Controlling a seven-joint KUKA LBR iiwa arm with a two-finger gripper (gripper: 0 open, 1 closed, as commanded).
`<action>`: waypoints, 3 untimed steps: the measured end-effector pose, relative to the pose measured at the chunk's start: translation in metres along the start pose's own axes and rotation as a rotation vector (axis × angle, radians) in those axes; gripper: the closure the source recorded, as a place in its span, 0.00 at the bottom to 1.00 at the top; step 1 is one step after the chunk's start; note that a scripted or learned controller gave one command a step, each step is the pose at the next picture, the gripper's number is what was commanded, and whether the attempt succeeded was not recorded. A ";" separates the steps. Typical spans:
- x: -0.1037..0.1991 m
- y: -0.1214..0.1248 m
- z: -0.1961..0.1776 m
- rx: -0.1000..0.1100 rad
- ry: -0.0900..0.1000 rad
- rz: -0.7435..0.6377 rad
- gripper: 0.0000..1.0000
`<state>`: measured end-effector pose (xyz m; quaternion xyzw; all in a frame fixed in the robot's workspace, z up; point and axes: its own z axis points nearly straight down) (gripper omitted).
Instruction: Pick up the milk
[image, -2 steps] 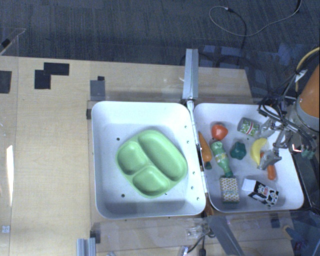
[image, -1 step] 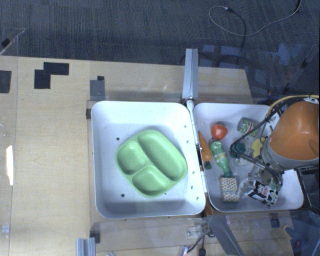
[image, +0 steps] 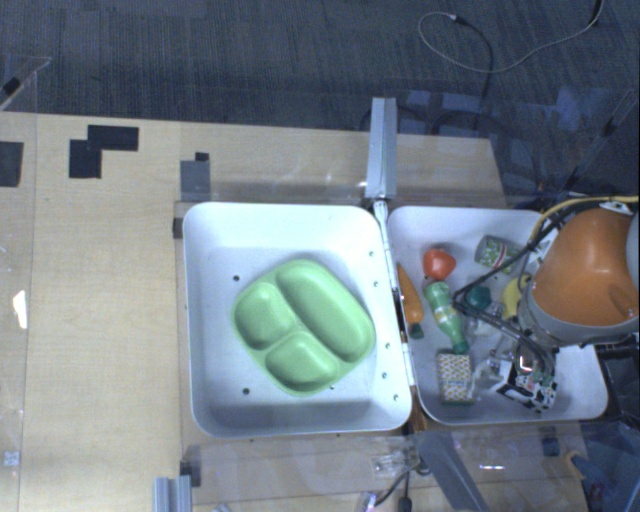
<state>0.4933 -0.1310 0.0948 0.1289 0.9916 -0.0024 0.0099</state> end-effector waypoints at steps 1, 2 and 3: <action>-0.082 0.021 -0.036 -0.003 0.012 0.139 0.00; -0.115 0.052 -0.004 0.008 0.008 0.197 0.00; -0.166 0.024 0.010 0.003 0.028 0.280 0.00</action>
